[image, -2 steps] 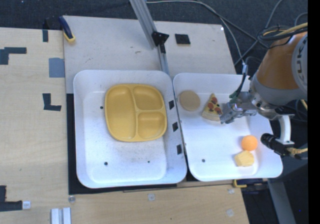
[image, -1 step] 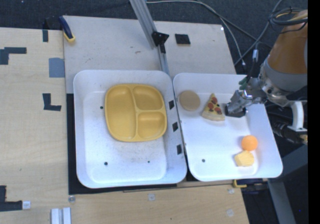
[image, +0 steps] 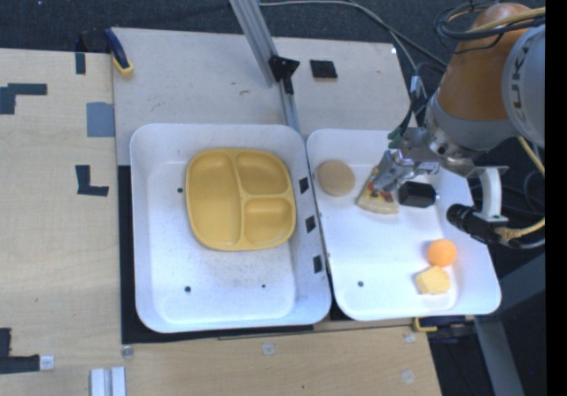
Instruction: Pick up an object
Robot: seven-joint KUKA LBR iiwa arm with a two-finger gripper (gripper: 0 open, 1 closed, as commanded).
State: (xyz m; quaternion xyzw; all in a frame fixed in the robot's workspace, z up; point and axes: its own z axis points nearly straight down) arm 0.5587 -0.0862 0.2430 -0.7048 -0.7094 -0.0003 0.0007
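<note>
Pizza slice (image: 378, 200) sits partly hidden under the tool (image: 392, 174); its grip state unclear.

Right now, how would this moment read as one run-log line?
gripper: low in right bin, over pizza slice | grasp: unconfirmed | nearby: round cookie | left bin: yellow divided plate

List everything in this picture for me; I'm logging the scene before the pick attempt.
shallow white plastic bins: two, white, side by side on the bench
yellow divided plate: one, yellow, left bin
round tan cookie: one, tan, right bin, far left part
toy pizza slice: one, tan with red, right bin, under the gripper
orange ball: one, orange, right bin, near right
pale yellow block: one, yellow, beside the ball
gripper: one, grey arm, over the pizza slice
</note>
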